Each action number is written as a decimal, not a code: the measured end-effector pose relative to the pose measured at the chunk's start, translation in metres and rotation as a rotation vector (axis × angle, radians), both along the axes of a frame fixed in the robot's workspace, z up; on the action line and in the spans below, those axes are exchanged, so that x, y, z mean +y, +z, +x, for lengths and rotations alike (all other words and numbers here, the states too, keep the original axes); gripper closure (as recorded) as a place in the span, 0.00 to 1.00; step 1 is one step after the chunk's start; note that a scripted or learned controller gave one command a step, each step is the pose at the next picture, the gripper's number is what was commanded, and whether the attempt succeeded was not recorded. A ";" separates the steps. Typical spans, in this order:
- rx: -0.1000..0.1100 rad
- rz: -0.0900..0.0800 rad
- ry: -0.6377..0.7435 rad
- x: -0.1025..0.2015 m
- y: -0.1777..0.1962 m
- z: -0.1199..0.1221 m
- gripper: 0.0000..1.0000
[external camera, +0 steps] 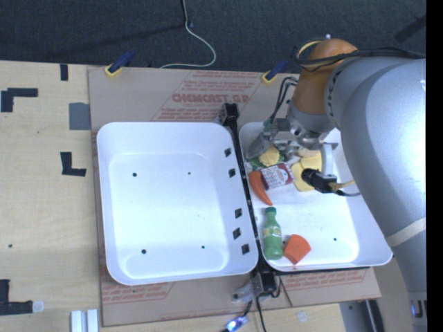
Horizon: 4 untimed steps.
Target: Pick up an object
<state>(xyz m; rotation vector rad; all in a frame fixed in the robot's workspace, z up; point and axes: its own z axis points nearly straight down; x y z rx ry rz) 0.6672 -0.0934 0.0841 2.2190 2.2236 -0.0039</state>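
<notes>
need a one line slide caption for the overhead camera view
KUKA arm's gripper lowered over cluttered toys in the right bin, near a green bottle, carrot and orange block.

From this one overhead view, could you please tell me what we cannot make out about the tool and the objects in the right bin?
- Tool: the wrist covers it from above, so its state and any grasp are unclear.
- Yellow pieces: partly under the tool and a black cable, so their count and shape are unclear.
- Red-labelled item: too small and blurred to identify.
- Green bottle: its label is too small to read.
- Right bin: the arm hides its far right side.
</notes>
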 end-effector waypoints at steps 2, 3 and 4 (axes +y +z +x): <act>0.000 0.000 0.000 -0.001 0.000 0.001 0.00; 0.000 0.000 0.000 0.000 0.000 0.001 0.00; 0.001 -0.001 0.000 0.000 0.000 -0.012 0.00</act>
